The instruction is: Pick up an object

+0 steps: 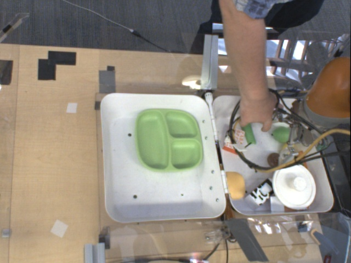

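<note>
In the right bin (pixel 328 197): person's hand (pixel 256 114) gripping a green object (pixel 250 133), beside white lid (pixel 294 187), yellow fruit (pixel 235 184), cables; no readable writing. Green tray (pixel 168 139) fills left bin (pixel 123 201).

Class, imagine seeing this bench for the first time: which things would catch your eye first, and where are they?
First, the green divided plate, lying in the middle of the left bin. Next, a person's hand reaching down from the top into the cluttered right bin, closed around a small green object. A round white lidded container sits at that bin's lower right.
</note>
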You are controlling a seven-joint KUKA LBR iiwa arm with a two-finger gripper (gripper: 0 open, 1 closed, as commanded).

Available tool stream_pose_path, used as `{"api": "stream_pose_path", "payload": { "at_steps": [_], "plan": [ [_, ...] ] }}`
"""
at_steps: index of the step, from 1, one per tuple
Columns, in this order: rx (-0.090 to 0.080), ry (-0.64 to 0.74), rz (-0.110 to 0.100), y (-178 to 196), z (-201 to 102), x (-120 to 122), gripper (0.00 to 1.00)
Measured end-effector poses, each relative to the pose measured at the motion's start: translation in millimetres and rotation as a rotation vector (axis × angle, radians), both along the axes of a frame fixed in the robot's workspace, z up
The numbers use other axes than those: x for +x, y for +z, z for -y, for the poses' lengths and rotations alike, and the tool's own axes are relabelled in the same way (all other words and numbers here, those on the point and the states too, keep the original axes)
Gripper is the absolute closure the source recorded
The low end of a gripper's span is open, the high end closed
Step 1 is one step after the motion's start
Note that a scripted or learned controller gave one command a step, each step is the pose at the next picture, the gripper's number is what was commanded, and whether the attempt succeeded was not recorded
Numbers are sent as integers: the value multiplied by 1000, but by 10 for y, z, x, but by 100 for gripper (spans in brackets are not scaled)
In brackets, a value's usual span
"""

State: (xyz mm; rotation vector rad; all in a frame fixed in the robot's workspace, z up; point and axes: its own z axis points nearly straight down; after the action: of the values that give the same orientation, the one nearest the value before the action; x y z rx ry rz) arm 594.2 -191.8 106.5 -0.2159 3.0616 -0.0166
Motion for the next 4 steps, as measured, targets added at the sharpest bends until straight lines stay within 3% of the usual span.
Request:
{"api": "stream_pose_path", "payload": {
  "at_steps": [1,2,3,4],
  "plan": [
    [0,119,-59,-173,131,380,0],
    [-1,191,-63,-186,-700,367,0],
    [-13,385,-57,77,-281,-55,0],
    [-17,354,-42,-96,-603,-68,0]
  ]
}}
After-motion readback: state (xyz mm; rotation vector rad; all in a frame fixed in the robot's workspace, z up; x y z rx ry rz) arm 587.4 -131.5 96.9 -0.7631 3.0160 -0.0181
